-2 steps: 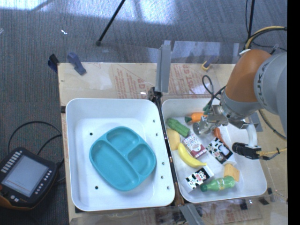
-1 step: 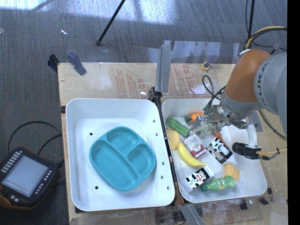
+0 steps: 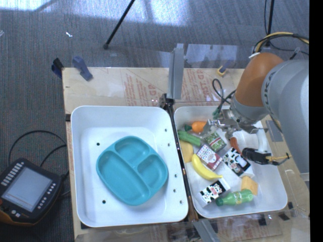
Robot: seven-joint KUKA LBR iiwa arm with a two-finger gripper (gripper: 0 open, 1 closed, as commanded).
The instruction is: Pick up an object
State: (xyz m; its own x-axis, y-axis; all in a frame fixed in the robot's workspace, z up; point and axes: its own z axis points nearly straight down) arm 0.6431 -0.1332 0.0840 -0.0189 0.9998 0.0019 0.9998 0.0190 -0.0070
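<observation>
The grey arm's gripper (image 3: 222, 124) hangs low over the upper part of the right white bin (image 3: 275, 195), above a small green-and-red carton (image 3: 215, 142); whether its fingers are open or closed I cannot tell. A yellow plastic banana (image 3: 204, 168) lies lower centre.

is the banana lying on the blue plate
No, the banana lies in the right bin among the other toy items, while the blue plate sits in the left bin.
</observation>
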